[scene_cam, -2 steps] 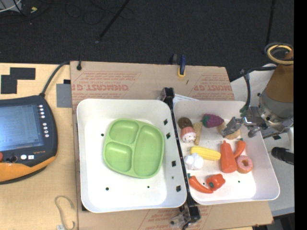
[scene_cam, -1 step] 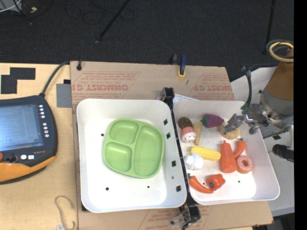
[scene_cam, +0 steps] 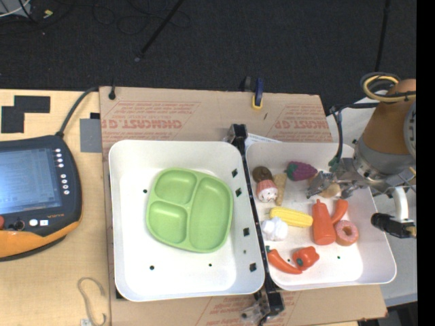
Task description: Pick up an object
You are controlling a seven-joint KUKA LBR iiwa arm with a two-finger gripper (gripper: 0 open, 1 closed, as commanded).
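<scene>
Toys [scene_cam: 306, 226] fill right bin [scene_cam: 377, 267], perhaps ten.

— Where's the arm [scene_cam: 391, 131]?
— Right edge of the frame, orange band uppermost, wrist angled down and to the left.
— And the gripper [scene_cam: 325, 184]?
— Right of centre, low, dark fingers pointing left. Their spread is unclear.
</scene>
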